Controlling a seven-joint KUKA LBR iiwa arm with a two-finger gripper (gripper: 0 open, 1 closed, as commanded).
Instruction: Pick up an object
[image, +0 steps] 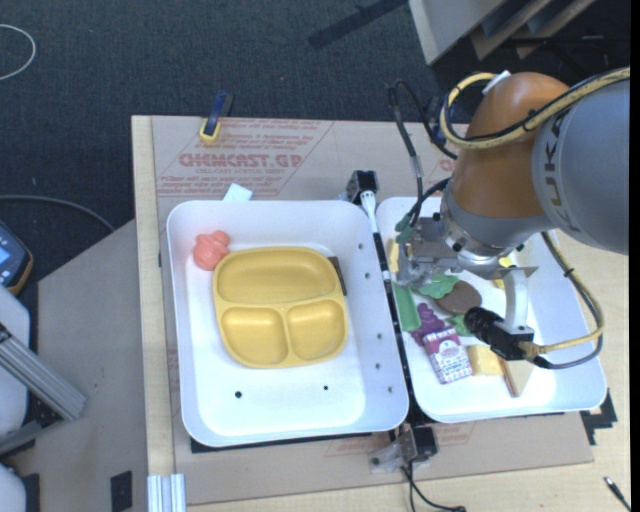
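– Objects (445, 325) are heaped at the left end of the right bin (565, 310), and the gripper (422, 265) hangs right over the near edge of that heap!

– Is it open, closed, or gripping something?

– Can't tell from up here. The wrist covers it, and nothing shows as held.

– Count me the heap, then.

– Six pieces I can make out. One green piece (406, 302) is directly below the gripper, against the bin's left wall. One purple piece (430, 320) touches it. One pink-and-white packet (452, 360) lies just past the purple. One brown disc (460, 297) sits beside them. One yellow block (486, 361) is next to the packet. One tan stick (514, 376) lies nearest the front rim. Anything more is hidden under the arm (580, 140).

– And further out?

– Two bins in all. The left bin (200, 385) holds one yellow plate (280, 305) with three compartments, lying flat in the middle. One orange-pink lump (210, 250) touches its upper left corner. One dark flat thing (338, 275) peeks out behind the plate's right edge, and it's too hidden to name.
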